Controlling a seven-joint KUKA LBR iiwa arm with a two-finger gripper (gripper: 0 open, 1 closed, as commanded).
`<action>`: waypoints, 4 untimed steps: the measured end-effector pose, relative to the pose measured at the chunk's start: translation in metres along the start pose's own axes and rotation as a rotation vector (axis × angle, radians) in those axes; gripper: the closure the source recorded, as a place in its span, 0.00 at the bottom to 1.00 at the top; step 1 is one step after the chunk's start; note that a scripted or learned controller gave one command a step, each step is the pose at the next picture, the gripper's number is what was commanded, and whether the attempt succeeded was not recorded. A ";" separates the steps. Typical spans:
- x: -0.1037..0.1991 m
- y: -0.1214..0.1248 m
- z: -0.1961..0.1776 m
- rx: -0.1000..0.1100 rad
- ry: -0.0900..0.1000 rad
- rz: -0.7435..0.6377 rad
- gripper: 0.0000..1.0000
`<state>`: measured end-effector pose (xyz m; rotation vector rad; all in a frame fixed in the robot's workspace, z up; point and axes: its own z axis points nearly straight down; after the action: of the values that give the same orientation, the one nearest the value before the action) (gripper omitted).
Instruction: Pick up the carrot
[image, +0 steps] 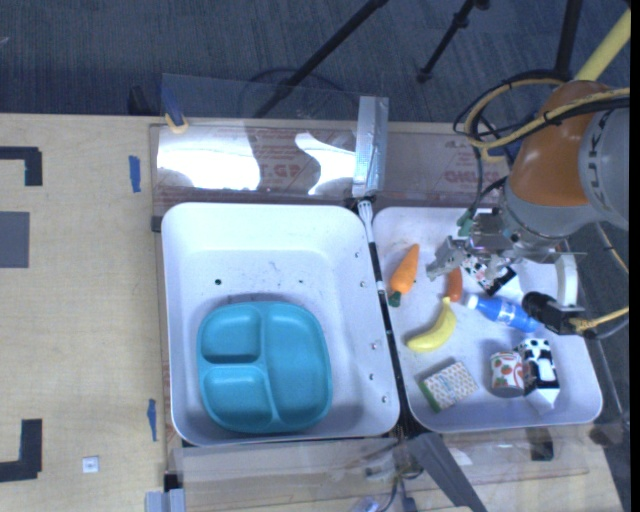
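Observation:
The carrot (404, 270), orange with a green stub at its lower end, lies tilted in the upper left part of the right bin (580, 400), close to the divider between the bins. My gripper (462, 266) hangs over the right bin, a short way to the right of the carrot and apart from it. A small orange object (455, 286) sits directly below the gripper, partly hidden by it. The grey arm with its orange band (545, 165) comes in from the upper right.
The right bin also holds a banana (433, 331), a blue bottle (505, 312), a patterned box (449, 383), a printed can (508, 371) and a black-and-white carton (541, 362). A blue divided plate (265, 362) lies in the left bin (260, 235).

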<state>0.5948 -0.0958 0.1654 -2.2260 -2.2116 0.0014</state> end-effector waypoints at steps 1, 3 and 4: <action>0.011 -0.017 -0.019 0.001 0.000 0.082 0.00; 0.010 -0.016 -0.029 -0.001 0.001 0.085 0.00; -0.006 -0.045 0.002 0.001 0.001 0.240 0.00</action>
<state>0.5498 -0.1011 0.1635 -2.4740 -1.9285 0.0022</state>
